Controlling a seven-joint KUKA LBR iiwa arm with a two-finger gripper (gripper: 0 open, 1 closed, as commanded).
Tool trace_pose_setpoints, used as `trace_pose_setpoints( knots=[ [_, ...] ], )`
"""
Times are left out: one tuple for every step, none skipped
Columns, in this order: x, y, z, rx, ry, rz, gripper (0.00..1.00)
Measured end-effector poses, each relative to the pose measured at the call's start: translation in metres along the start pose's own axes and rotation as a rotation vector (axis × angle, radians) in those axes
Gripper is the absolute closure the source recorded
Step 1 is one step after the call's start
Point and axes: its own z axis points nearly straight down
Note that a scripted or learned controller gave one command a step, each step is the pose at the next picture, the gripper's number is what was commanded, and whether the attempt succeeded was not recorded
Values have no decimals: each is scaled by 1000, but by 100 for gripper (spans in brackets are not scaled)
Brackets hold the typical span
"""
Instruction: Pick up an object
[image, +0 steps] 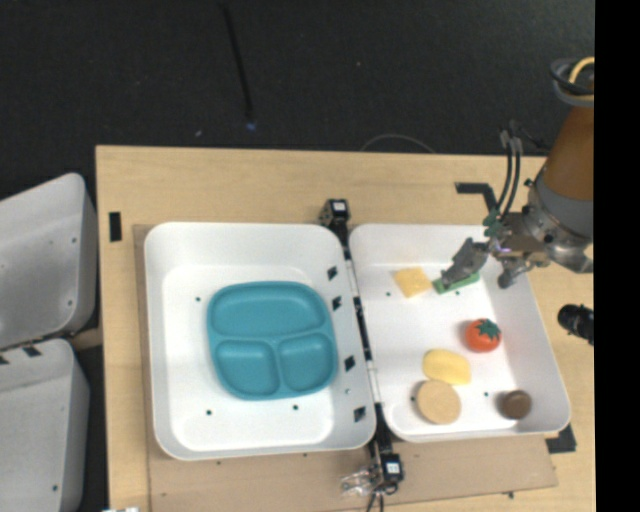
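Your pincer (462, 275) hangs low over the right bin's (535, 330) far side, just beside the yellow block (411, 281)

From the overhead camera you can't tell whether the pincer is apart or together, and nothing shows between its tips. Nearer you in that bin lie a red tomato (483, 335), a yellow lemon-shaped piece (447, 366) touching a tan disc (438, 402), and a brown ball (515, 404) in the corner. The left bin (175, 300) on your bench (240, 185) holds a teal divided tray (271, 336)
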Motion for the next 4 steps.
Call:
trace_pose_setpoints(
  knots=[
    [0,2,-6,-11,-2,-3,0],
    [5,4,39,-7,-3,1,0],
    [-1,6,83,-6,-3,3,0],
    [-9,3,143,-6,-3,2,0]
  ],
)
